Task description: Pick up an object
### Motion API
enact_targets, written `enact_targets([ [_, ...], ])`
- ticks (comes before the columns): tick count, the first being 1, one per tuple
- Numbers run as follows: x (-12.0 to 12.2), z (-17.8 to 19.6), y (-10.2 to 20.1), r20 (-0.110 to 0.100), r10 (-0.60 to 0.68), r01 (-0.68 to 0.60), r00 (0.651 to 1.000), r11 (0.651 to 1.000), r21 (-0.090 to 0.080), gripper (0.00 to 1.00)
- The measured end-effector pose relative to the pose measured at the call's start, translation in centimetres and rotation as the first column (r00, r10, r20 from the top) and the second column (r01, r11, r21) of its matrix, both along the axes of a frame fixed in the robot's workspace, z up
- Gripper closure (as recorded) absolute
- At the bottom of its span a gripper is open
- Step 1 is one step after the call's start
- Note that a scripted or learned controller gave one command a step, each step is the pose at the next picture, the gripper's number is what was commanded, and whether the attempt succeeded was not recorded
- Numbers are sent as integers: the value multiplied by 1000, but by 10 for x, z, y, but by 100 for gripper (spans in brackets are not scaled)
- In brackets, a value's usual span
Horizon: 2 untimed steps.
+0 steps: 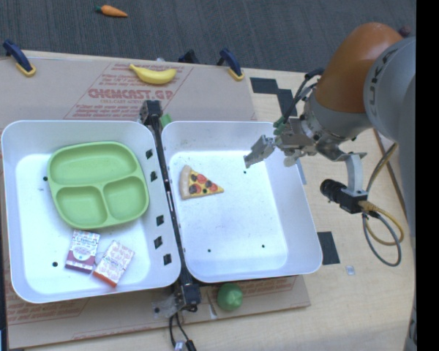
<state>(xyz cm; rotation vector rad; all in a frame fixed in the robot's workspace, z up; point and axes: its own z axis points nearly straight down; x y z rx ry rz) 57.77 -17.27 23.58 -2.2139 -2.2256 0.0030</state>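
Starting at the near edge of the bench, a green ball (pixel 230 296) sits just outside the right bin (pixel 296 251), beside the clamp (pixel 183 296) that pins the two bins together. In the left bin (pixel 14 196), two small packets (pixel 101 255) lie side by side in the near corner, and a green divided plate (pixel 97 182) lies flat behind them, filling most of the floor.

The right bin holds one thing, a pizza slice (pixel 197 183), lying flat near the divider, well clear of the walls. As the sole item under the arm's side, it is the likely target.

Farther right, the gripper (pixel 261 151) hangs above the bin's back right part, apart from the slice and tilted toward it, presumably poised for a descent. Whether the claw is open or closed cannot be told; nothing is seen in it.

Beyond the bins, a banana (pixel 154 72) rests on the cardboard sheet (pixel 95 86), which blue clips (pixel 230 62) hold to the bench. A carrot (pixel 113 10) lies on the floor at the far side.
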Motion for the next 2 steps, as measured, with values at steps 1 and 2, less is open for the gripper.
enact_targets([
  [1, -65, -87, -39, -2, 0, 0, 1000, 1000, -1, 0],
  [2, -3, -140, -38, -1, 3, -3, 1000, 1000, -1, 0],
])
